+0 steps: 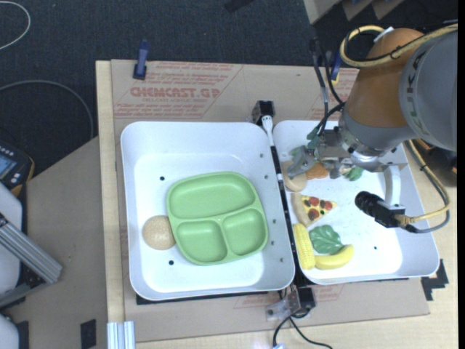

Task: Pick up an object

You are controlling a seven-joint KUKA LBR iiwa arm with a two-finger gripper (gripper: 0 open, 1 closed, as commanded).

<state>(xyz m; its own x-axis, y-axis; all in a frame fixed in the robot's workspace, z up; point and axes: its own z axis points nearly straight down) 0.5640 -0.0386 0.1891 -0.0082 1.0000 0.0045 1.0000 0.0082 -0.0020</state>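
Observation:
My gripper hangs low over the back left part of the right bin, under the grey arm with its orange band. Just below it lie a tan and orange toy food piece and a small green piece. A pizza slice, a green leaf, a corn cob and a banana lie toward the bin's front left. Nothing shows between the fingers.
The left bin holds a green divided tray and a round tan cookie at its left. A black cable fitting hangs over the right bin. Cardboard lies under both bins.

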